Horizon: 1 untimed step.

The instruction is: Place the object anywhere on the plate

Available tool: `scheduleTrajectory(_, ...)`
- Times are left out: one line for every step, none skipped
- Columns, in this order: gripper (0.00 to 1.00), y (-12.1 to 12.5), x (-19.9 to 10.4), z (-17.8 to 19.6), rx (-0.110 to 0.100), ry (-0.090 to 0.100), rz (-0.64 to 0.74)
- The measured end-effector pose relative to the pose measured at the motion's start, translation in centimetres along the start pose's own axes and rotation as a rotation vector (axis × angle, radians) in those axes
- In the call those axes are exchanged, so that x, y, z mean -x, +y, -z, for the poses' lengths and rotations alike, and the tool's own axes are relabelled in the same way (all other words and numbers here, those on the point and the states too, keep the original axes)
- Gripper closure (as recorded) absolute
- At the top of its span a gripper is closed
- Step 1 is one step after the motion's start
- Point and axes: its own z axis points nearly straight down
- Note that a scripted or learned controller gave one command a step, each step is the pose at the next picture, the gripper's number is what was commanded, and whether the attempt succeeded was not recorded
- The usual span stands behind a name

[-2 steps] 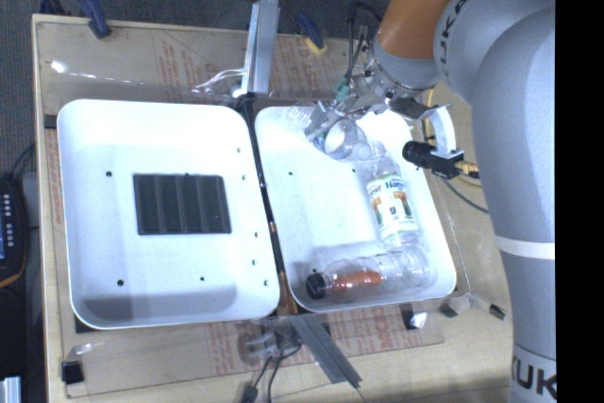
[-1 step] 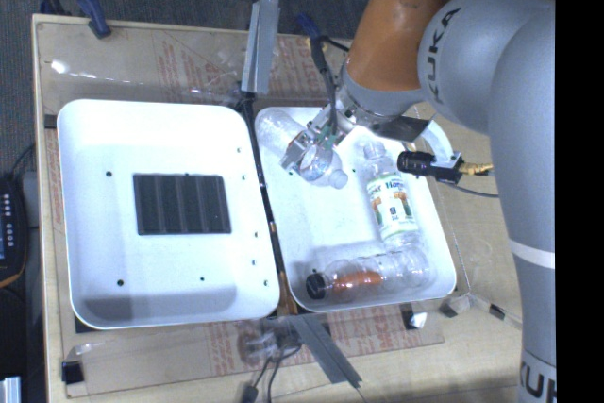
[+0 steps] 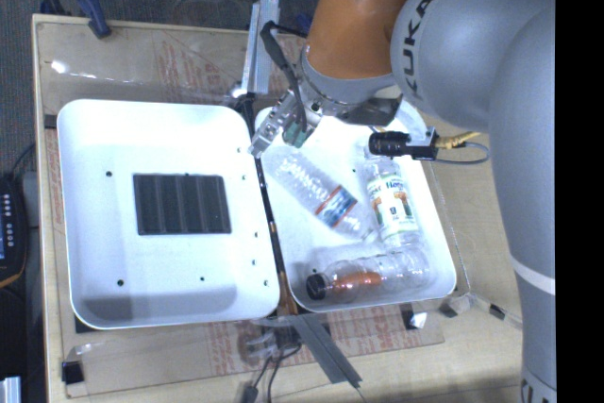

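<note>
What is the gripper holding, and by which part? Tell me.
It cannot be told. The gripper sits at the upper left corner of the right bin, just above the end of a clear bottle, but no bottle shows between its fingers.

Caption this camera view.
End effector poised above three clear bottles in right bin; dark plate in left bin.

i see two bins of smooth white plastic, the left bin (image 3: 85, 203) faintly glossy, holding a dark ribbed plate (image 3: 182, 204) with a matt look. the right bin (image 3: 444, 250) holds three clear, shiny plastic bottles (image 3: 316, 189), one wearing a paper-like label (image 3: 392, 201). the arm's shell (image 3: 472, 33) looks satin grey, its orange band (image 3: 354, 14) smooth.
</note>
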Motion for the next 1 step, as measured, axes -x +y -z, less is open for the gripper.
scheduleTrajectory(1.00, 2.74, -3.86, 0.79, -0.004, 0.004, -0.354)
